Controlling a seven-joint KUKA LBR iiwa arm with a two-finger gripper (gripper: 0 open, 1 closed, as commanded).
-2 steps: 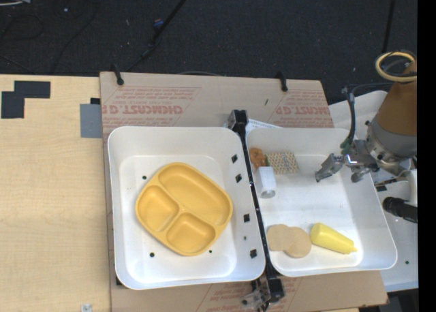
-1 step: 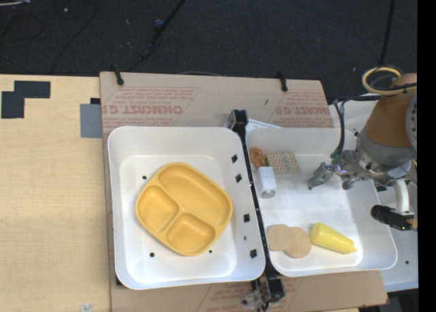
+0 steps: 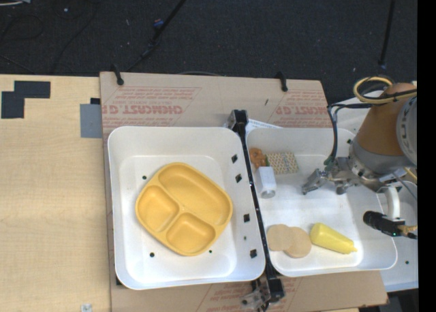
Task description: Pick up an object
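**Arm low over the right bin, nothing seen in its grip**

Gripper sits inside the right bin, reaching in from the right edge of the camera view, its metal fingertips close above the bin floor near the middle. Nothing lies between the fingers; whether they are spread or closed I cannot tell from this slant. The orange band of the arm rises behind it.

Taking the gripper as the landmark: a small white cylinder lies to its left, near the divider between the bins. A speckled sponge-like pad rests up and left of it, with a small orange-brown piece just beyond that. Below the gripper, toward the near rim, lies a yellow cone-shaped object, and to the left of that a pair of overlapping tan discs.

Well left of the gripper, the left bin holds a yellow divided plate.
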